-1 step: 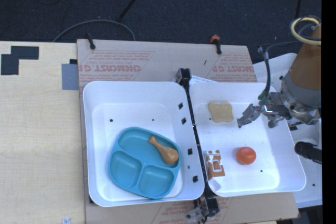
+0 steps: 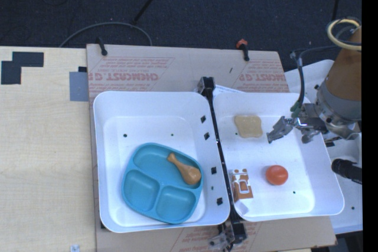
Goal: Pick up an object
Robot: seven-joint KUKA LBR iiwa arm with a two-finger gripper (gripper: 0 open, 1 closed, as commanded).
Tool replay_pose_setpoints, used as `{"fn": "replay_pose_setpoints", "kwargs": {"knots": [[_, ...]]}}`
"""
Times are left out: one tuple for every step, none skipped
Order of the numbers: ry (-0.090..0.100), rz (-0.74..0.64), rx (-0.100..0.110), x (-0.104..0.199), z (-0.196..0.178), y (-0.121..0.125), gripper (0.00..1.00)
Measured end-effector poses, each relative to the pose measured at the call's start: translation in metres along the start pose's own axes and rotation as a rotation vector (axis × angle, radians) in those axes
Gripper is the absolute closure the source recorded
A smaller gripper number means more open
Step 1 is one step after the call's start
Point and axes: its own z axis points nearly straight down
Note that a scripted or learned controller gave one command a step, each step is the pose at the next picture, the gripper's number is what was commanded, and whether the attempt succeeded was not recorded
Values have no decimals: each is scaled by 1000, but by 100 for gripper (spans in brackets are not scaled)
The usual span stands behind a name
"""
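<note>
My gripper (image 2: pixel 290 132) hangs over the right bin (image 2: pixel 319 198), its two fingers spread open with nothing between them. A beige slice of bread (image 2: pixel 248 126) lies just left of the fingers in the bin's far part. A red tomato (image 2: pixel 276 174) sits below the gripper, nearer the front. A small orange-and-white printed piece (image 2: pixel 240 183) lies at the bin's front left. In the left bin (image 2: pixel 109 121) a blue divided plate (image 2: pixel 147 189) carries a tan chicken drumstick (image 2: pixel 185 169).
A black divider clip rail (image 2: pixel 214 144) runs between the two bins. Cardboard (image 2: pixel 153 71) lies under both bins, with a wooden table surface (image 2: pixel 41 150) at the left. The grey arm with its orange band (image 2: pixel 345 77) comes in from the right edge.
</note>
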Motion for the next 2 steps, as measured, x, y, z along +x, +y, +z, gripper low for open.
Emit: {"fn": "replay_pose_setpoints", "kwargs": {"knots": [[1,0,4,6,45,-3,0],[1,1,6,4,109,-3,0]]}}
